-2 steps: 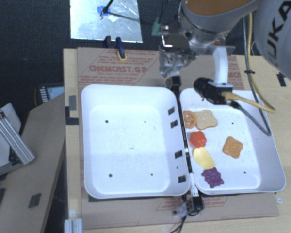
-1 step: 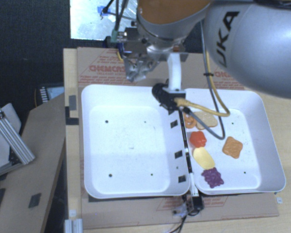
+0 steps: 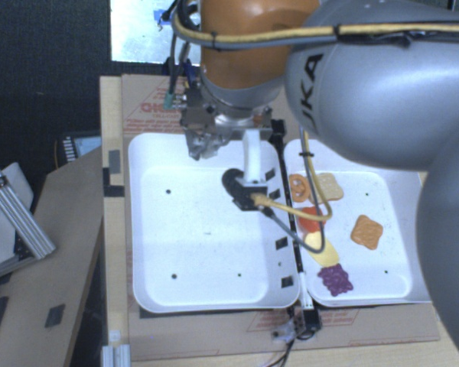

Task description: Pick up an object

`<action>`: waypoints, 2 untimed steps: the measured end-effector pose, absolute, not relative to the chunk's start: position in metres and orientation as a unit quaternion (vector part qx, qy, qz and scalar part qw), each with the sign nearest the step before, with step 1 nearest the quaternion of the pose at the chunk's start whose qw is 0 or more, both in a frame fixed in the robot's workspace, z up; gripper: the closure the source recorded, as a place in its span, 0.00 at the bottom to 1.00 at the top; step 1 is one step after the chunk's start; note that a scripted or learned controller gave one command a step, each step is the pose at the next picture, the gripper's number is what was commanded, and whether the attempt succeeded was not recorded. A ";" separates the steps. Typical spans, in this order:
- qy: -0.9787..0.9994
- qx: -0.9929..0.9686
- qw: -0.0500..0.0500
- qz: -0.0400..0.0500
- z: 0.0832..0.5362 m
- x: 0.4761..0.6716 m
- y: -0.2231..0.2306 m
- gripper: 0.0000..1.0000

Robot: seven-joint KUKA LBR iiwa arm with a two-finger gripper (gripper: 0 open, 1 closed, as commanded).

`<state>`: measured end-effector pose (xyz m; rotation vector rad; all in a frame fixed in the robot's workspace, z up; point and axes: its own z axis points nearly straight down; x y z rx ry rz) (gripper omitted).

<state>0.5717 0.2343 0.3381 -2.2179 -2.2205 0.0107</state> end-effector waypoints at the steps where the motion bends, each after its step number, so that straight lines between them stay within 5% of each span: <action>1: -0.709 -0.705 -0.001 -0.006 0.438 0.518 0.235 1.00; 2: -0.709 -0.705 -0.002 -0.007 0.541 0.485 0.234 1.00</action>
